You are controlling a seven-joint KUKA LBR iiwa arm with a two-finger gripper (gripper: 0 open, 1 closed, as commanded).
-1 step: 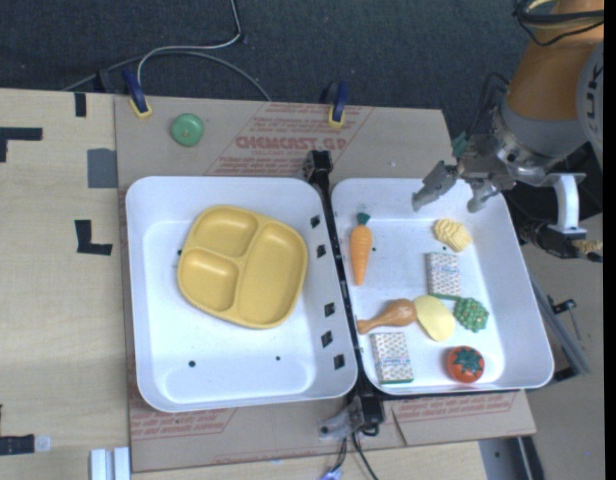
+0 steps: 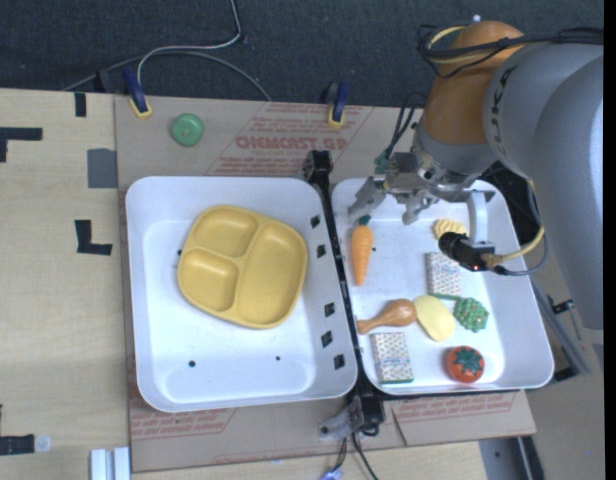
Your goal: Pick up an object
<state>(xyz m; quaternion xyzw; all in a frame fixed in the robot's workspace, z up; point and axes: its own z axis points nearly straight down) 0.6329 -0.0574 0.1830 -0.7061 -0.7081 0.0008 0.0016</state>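
Note:
The right bin [image 2: 518, 268] holds several toy foods. An orange carrot [image 2: 360, 253] lies upright near the bin's left wall. Lower down are a brown drumstick [image 2: 388, 317], a yellow lemon-like piece [image 2: 436, 318], a green broccoli [image 2: 470, 313], a red tomato [image 2: 465, 364] and two patterned packets [image 2: 391, 356] [image 2: 443, 274]. My gripper [image 2: 390, 204] hangs over the bin's far left part, just above the carrot's green top. Its two fingers are spread open with nothing between them.
The left bin [image 2: 153, 268] carries a yellow divided plate [image 2: 242, 265]. A small yellow item [image 2: 450, 230] lies by the arm's cable at the right bin's back. A green ball [image 2: 187, 129] rests on the cardboard behind the bins. The grey arm [image 2: 548, 128] covers the far right.

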